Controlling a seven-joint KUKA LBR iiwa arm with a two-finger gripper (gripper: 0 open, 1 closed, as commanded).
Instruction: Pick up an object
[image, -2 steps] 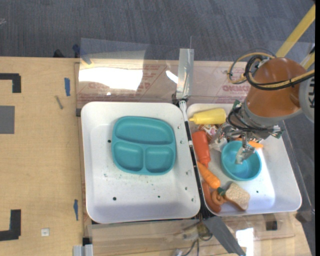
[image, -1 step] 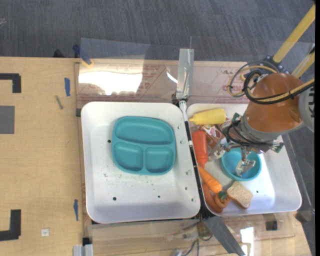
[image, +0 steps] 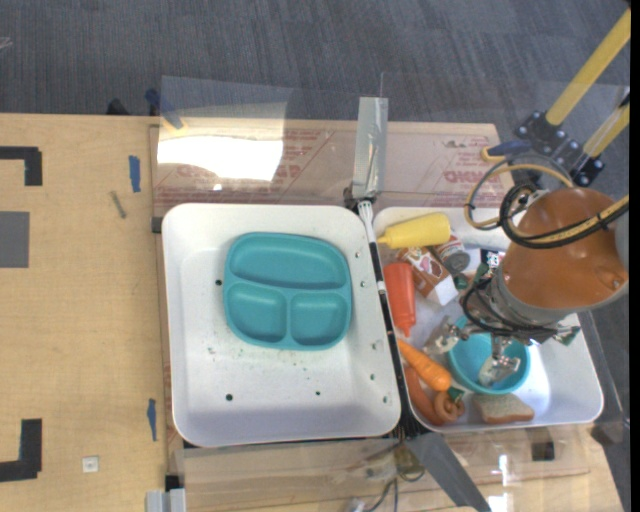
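My gripper (image: 493, 362) hangs below the orange wrist band (image: 558, 250) over the right bin (image: 575, 385), reaching down into a small teal bowl (image: 482, 372). Around the bowl lie a carrot (image: 425, 367), a slice of bread (image: 503, 409) and a brown-red piece (image: 443, 407). A long red-orange item (image: 402, 297) lies along the bin's left wall, and a yellow banana-like piece (image: 415, 231) sits at the back. The arm hides the right part of this bin.
The left bin (image: 190, 330) holds a teal divided plate (image: 287, 290). A small packet (image: 432, 268) and a dark round lid (image: 457, 260) lie near the back of the right bin. Black cables (image: 520, 215) loop above the wrist.
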